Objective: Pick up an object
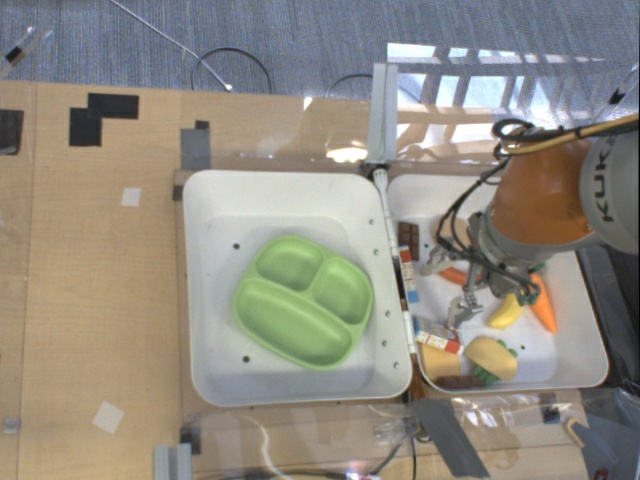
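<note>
Wooden worktop [90, 298] runs along the near edge, and on it sit two shallow white bins side by side. Nearest in the right bin [590, 353] lies a cluster of toy food: a yellow rounded piece with a green end [492, 358], a small red-and-white box [438, 342] touching the dividing wall, then a yellow banana-like piece [507, 311] and an orange carrot [543, 306] just beside each other. A dark bar-shaped item [408, 238] lies further back along the same wall. The left bin [205, 218] holds a green divided plate [304, 301], resting flat near its middle.

Over the right bin the arm hangs with its orange band [535, 203] above the wrist, and the gripper [466, 303] sits low among the toys, close to the banana-like piece. Whether its fingers are spread or pressed together I cannot tell from here; nothing is clearly seen between them.

To my eye the step in hand is closing in on one toy. Doing it well would mean choosing a single piece, lining the fingers across its narrow side, and coming straight down so the neighbours are not nudged. The banana and carrot lie so close that a careless descent could pinch both or slip off either.
</note>
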